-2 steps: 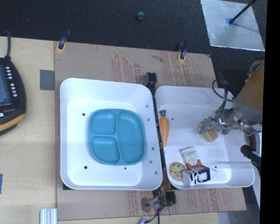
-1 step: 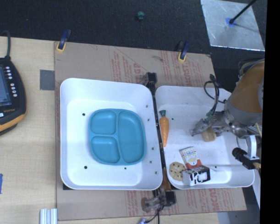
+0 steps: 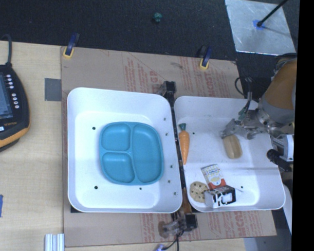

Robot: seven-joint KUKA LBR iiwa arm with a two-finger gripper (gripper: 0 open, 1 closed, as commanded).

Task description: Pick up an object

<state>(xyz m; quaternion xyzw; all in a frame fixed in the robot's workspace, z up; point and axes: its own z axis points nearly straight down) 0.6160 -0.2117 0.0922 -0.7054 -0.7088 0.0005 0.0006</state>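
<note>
several small items are sitting nearest: a cookie [image 3: 198,191], a carton [image 3: 220,195], a packet [image 3: 213,174]. farther back, the gripper [image 3: 234,131], fingers looking spread, is hovering just above a tan bread roll [image 3: 232,147]; closing off-centre is risking nudging it away.

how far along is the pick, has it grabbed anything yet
Done so far: the arm has reached into the right white bin, and its pincer sits just above the tan oblong bread-like piece. In hand: nothing visibly lifted; that piece lies on the bin floor. Left: gripping and raising an item. The orange carrot, round cookie and small snack packet lie untouched.
</note>
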